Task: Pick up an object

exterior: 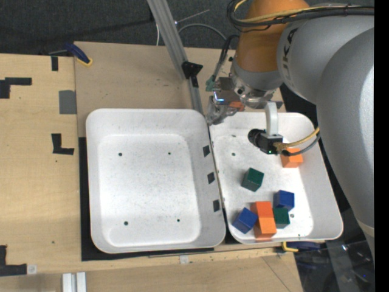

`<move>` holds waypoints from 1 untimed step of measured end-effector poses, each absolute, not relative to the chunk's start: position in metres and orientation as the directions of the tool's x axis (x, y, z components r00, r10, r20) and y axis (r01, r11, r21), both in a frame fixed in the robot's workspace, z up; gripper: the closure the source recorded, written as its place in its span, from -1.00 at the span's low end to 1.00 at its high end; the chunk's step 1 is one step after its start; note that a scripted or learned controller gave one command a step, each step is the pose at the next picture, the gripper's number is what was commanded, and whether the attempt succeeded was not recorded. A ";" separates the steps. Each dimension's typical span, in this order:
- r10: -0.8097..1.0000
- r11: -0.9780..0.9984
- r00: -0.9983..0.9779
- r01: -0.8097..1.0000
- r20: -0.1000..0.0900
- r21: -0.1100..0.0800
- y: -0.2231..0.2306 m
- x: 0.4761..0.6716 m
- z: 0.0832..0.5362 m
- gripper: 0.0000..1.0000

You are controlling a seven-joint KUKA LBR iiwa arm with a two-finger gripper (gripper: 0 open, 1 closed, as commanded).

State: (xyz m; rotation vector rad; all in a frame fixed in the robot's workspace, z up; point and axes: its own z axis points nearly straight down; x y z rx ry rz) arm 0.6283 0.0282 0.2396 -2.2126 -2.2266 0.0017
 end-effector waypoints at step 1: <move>1.000 0.007 -0.007 1.000 0.001 -0.002 0.086 0.632 0.228 1.00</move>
